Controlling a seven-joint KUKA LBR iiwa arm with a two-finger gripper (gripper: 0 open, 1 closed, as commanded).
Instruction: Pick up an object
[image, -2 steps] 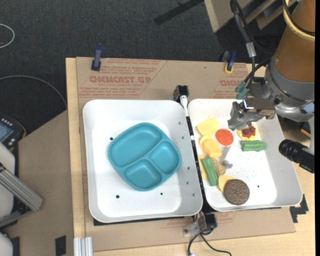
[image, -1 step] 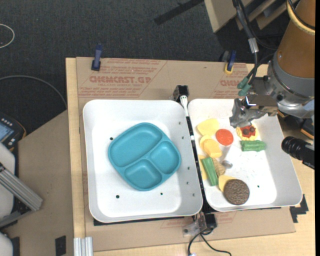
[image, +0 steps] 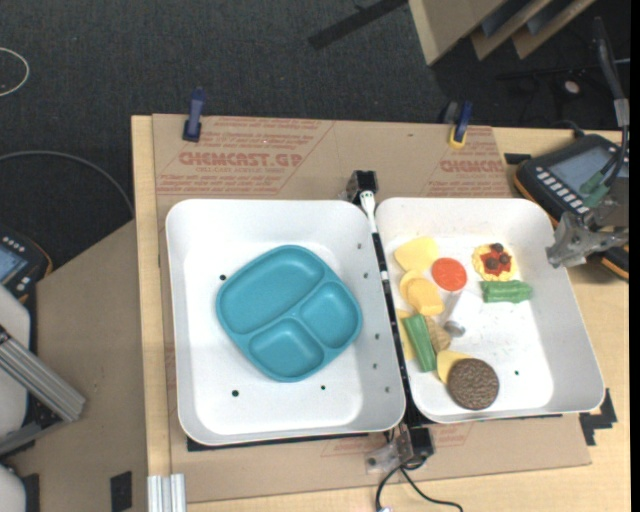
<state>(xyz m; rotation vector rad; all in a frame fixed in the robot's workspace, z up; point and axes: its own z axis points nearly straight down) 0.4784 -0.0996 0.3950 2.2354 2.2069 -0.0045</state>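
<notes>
The jaws (image: 575, 240) hang at the right rim of the right bin (image: 560, 330), a grey metal cluster too small and blurred to tell whether they stand wide or narrow, and nothing shows between them. Every toy food piece lies to their left, inside that bin. Nearest, just left of the jaws, sits a small yellow pizza-like piece with dark red topping (image: 494, 261), and right below it a green pea-pod shape (image: 505, 292). Further left stands an orange-red round piece (image: 449, 273), touching two pale yellow pieces (image: 418, 272) (one above the other). Lower and left of the jaws lies a green pickle-like stick (image: 420, 341), and below that a brown round cookie (image: 471, 383) overlapping a yellow slice. Well to the left of the jaws, across the divider, the left bin (image: 200, 240) holds a teal compartment plate (image: 288, 313) lying flat. Both bins rest on a cardboard-covered surface (image: 300, 150).
</notes>
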